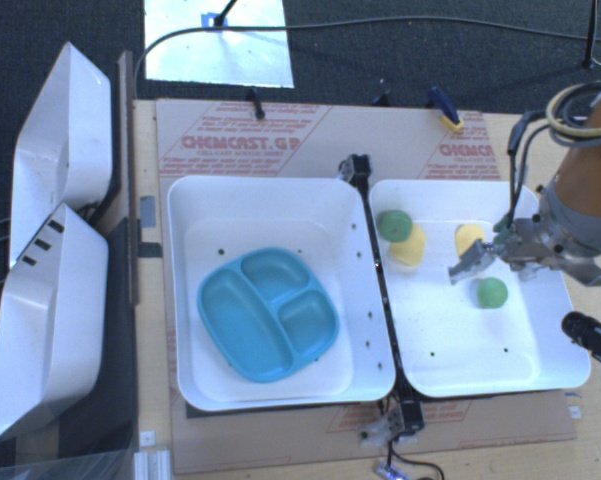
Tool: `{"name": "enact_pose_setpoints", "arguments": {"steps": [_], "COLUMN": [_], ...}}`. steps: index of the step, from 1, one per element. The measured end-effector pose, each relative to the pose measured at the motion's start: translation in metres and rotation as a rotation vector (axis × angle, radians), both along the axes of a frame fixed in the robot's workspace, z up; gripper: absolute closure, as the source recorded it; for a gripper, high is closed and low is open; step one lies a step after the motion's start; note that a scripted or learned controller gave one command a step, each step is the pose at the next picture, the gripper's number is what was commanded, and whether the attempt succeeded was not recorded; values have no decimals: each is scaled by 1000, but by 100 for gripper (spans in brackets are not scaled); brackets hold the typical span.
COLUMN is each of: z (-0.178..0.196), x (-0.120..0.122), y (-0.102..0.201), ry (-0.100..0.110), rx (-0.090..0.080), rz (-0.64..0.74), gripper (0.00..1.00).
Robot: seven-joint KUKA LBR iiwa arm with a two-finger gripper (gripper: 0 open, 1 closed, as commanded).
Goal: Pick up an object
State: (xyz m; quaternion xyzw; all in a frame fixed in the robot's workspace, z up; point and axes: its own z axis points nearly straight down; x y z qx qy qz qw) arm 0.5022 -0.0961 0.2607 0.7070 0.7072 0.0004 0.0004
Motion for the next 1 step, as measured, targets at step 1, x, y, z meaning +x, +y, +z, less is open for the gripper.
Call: {"name": "enact_pose_setpoints", "arguments": {"steps": [1], "z": [8], "x": [83], "y": [5], "ry": [-2], "rx": [-1], "rz": [2], "gripper": [0]}}
